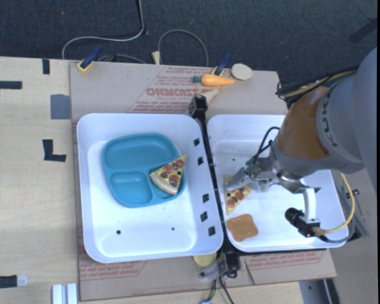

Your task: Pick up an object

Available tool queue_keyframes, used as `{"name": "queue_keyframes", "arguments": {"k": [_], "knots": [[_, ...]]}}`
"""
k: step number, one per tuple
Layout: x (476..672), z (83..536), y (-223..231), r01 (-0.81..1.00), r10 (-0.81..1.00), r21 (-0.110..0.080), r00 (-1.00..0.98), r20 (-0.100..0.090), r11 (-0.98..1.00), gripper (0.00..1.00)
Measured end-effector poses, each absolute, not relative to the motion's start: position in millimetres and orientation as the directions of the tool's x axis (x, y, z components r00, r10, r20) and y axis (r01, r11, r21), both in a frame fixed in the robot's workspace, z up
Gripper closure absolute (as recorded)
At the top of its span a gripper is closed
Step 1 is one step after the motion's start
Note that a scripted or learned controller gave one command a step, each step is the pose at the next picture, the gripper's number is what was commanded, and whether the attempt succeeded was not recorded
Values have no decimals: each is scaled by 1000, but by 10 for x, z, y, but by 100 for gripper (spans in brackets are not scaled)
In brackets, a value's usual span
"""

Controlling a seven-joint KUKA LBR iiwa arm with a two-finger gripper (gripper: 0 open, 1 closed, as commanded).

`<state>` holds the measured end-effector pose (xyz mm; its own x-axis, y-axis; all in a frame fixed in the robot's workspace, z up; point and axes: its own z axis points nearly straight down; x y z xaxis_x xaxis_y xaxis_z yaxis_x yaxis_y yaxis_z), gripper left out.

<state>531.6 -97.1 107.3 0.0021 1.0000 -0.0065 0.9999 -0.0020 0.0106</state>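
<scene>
Tool [240,181] over pizza slice [235,197]; fingertips indistinct.

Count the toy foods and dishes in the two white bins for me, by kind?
Pizza slices: 2 — one on the plate, one in the right bin
Toast: 1
Blue plate: 1
Total: 4

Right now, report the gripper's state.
Two-finger gripper: low in the right white bin, at a yellow pizza slice; open or shut cannot be told.
</scene>
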Motion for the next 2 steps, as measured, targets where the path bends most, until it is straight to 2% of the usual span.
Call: {"name": "queue_keyframes", "arguments": {"k": [1, 2], "knots": [[5531, 1282, -1764, 1000, 1000, 2, 3, -4, -3, 0], [5861, 1766, -1084, 1000, 1000, 4, -7, 0, 7, 0]]}}
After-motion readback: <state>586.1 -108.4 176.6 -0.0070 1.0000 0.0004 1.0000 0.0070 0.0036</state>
